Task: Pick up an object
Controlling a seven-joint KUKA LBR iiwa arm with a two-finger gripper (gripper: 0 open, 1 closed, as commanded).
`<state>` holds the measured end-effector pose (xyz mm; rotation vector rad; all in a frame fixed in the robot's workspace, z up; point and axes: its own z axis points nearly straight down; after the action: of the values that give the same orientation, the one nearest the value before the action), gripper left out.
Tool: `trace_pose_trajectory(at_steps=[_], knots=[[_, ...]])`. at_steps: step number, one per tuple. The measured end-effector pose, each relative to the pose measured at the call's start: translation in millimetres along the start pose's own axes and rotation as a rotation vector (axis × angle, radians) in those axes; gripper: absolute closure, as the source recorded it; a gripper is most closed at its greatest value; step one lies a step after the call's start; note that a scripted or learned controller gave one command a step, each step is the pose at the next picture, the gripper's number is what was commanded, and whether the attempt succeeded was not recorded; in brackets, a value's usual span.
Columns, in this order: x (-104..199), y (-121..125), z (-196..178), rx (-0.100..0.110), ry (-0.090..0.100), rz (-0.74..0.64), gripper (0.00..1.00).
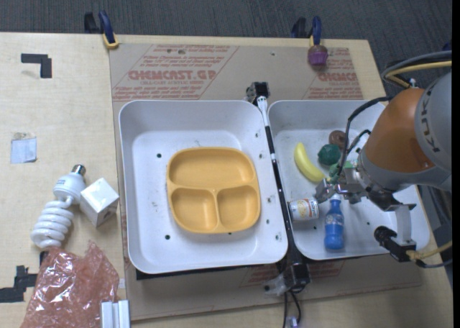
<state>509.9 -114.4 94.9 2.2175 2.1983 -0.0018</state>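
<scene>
Bottle [333, 225] is my likely target: small, blue, clear plastic, lying in the right bin [287, 121] near its front wall, cap end pointing away from the front. Claw [335, 188] hovers low just above and behind it, over the bin floor. Can't tell from this angle how the claw is set; the wrist body hides that, and nothing shows between the tips.

Handling guess: light, fairly stiff but squashy if pinched hard, smooth and round so it'll want to roll or squirt out. Best grab is across the body mid-length, tips straddling the narrow axis, not the cap.

Neighbours are tight. Small white jar [305, 209] lies just beside the bottle on its left, nearly touching. Banana [307, 163] further back, green ball [330, 154] and a brown thing [337, 137] beyond that. Risk: nudging the jar on descent.

Left bin [136, 175] holds a yellow divided tray [213, 188], not my concern.
</scene>
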Motion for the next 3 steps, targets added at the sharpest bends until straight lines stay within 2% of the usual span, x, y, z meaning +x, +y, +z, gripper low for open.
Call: trace_pose_trajectory(at_steps=[1,2,3], knots=[[3.2,0.3,-8.6,0.006,0.009,-0.002,1.0],[-1.5,0.2,-9.6,0.003,0.0,0.002,0.0],[7.7,-22.8,-2.6,-0.013,-0.013,0.008,0.0]])
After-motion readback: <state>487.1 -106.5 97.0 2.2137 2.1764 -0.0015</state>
